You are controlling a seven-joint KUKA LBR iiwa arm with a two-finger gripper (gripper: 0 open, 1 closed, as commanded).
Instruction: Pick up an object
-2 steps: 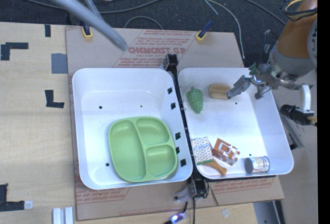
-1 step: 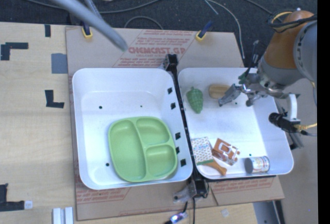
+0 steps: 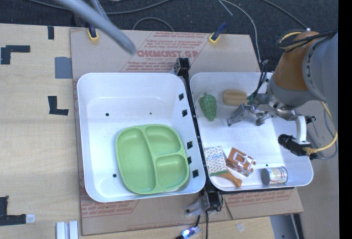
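Note:
My gripper (image 3: 245, 120) is low in the right bin (image 3: 286, 147), near its back middle, and stands open with only bare white floor between its fingers. A tan wooden block (image 3: 235, 97) lies just behind and left of it, close but apart. A green ridged object (image 3: 208, 106) rests further left, beside the divider. Along the front of this bin lie a speckled packet (image 3: 215, 160), an orange-and-white packet (image 3: 241, 162), a small orange piece (image 3: 231, 179) and a small can (image 3: 274, 176) on its side.
The left bin (image 3: 93, 122) holds a green divided plate (image 3: 153, 158) at its front. A black divider (image 3: 190, 117) runs between the bins. The grey and orange arm (image 3: 300, 76) fills the right bin's far right corner. Cables lie behind the bench.

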